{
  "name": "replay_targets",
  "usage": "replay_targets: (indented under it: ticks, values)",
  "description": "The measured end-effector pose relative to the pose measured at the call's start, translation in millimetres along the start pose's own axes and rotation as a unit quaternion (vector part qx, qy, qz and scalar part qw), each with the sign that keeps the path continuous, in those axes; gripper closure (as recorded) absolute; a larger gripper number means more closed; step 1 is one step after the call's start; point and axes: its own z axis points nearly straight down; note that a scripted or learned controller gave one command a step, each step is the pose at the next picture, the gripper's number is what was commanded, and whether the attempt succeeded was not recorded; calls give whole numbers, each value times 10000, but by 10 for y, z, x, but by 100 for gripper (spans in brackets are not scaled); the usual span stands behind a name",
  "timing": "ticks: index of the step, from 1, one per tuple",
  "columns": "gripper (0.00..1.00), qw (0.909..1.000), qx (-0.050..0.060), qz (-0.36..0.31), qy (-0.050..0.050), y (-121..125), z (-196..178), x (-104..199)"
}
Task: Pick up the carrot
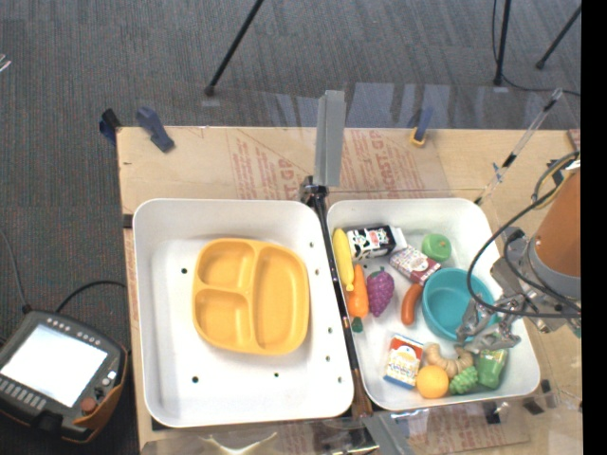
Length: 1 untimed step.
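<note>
The carrot (357, 297) is orange with a small green end. It lies lengthwise along the left wall of the right bin (408, 209), between a yellow banana (341, 251) and a purple bunch of grapes (379, 292). My gripper (485, 331) hangs over the right bin's near right part, at the lower right edge of a teal bowl (446, 301). It is well to the right of the carrot and apart from it. Nothing that I can see is held in it.
The right bin also holds a milk carton (370, 242), pink box (413, 263), green cup (436, 246), red sausage (410, 303), juice box (404, 360), an orange (432, 382) and green toys (479, 374). A yellow divided plate (251, 295) lies in the left bin (156, 349).
</note>
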Motion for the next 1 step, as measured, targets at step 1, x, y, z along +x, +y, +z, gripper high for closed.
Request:
replay_targets:
  ticks: [1]
  values:
    - [100, 9946, 91, -1034, -65, -265, -1450, 34]
